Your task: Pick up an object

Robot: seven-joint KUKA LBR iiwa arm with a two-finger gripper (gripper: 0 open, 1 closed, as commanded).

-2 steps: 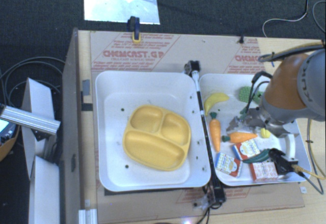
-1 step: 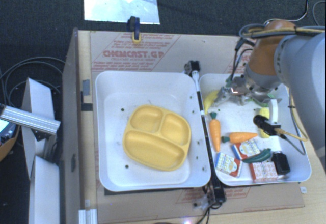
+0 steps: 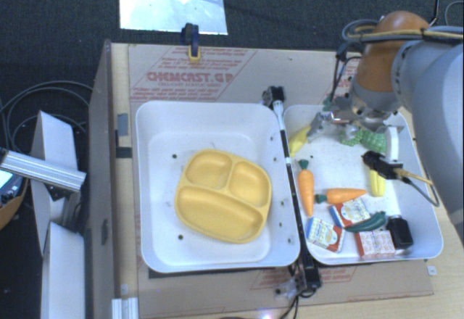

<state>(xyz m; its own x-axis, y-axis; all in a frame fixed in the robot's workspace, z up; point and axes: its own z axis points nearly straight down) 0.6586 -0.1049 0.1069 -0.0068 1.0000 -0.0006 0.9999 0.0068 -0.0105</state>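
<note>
Honestly, couldn't tell the claw state; it sat low at the right bin's far end, by a green item. Risk: crowded toys, so a grasp could slip or snag the neighbouring yellow piece.

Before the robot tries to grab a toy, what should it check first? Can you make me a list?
1. Are there toys to grab in the right bin? Ok: two carrots, small boxes and other toys lie there.
2. Is the pincer over that bin? Ok: it sits at the bin's far end.
3. Is it already holding something? Cannot tell: its tips are hidden under the arm.
4. Is a toy close by? Ok: a green toy lies right beside the pincer.
5. Is the yellow tray out of the way? Ok: it sits in the left bin.
</note>
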